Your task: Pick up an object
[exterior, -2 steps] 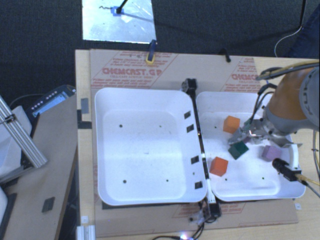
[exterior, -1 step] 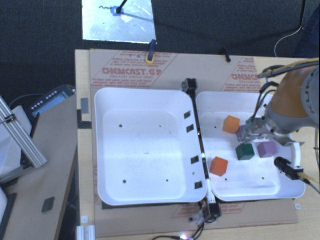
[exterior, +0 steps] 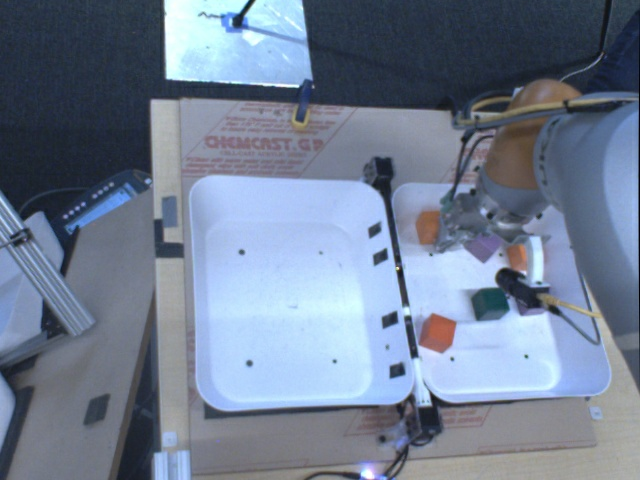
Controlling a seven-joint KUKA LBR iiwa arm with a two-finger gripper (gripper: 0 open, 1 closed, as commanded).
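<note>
My gripper (exterior: 457, 230) is low in the back of the right bin (exterior: 500, 373), under the grey arm and its orange band (exterior: 520, 128). An orange block (exterior: 427, 227) lies just to its left, touching or nearly touching it. A purple block (exterior: 484, 247) sits right beside it on the other side. Further forward are a green block (exterior: 489, 303) and a second orange block (exterior: 437, 332). An orange-and-white piece (exterior: 521, 256) lies by the right wall, partly under the arm.
The left bin (exterior: 215, 203) stands beside the right one, with a black divider strip (exterior: 398, 278) between them. A yellow cable (exterior: 572, 310) and a black part (exterior: 518, 286) hang off the arm over the right bin. A yellow clip (exterior: 300, 118) sits behind the bins.
</note>
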